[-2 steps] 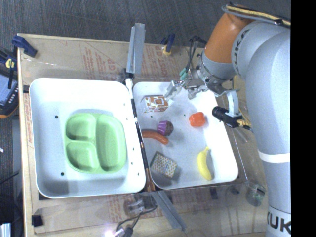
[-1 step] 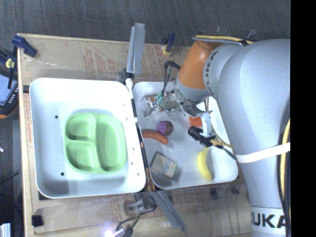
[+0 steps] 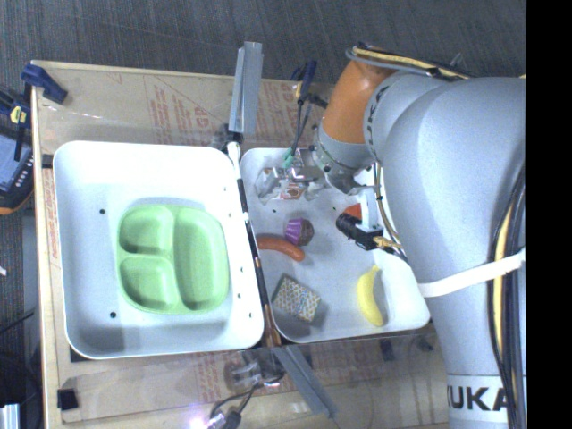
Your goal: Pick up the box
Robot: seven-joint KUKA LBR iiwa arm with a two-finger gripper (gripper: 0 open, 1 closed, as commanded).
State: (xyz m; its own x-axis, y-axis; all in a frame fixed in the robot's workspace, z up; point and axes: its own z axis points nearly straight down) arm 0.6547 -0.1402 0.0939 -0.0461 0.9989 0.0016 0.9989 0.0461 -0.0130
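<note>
The arm's base (image 3: 483, 399) reads "KUKA", seemingly cut off.

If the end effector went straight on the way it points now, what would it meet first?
The end effector points down at the upper left of the right bin. It would probably meet the bin floor there first; the patterned box lies well off that line. Depth is hard to judge from above.

Pretty bright, even overhead light — the white bins (image 3: 143, 164) nearly blow out, with soft shadows along their lower walls. Overall a bit soft and grainy — small stuff under the gripper (image 3: 284, 181) looks mushy.
</note>
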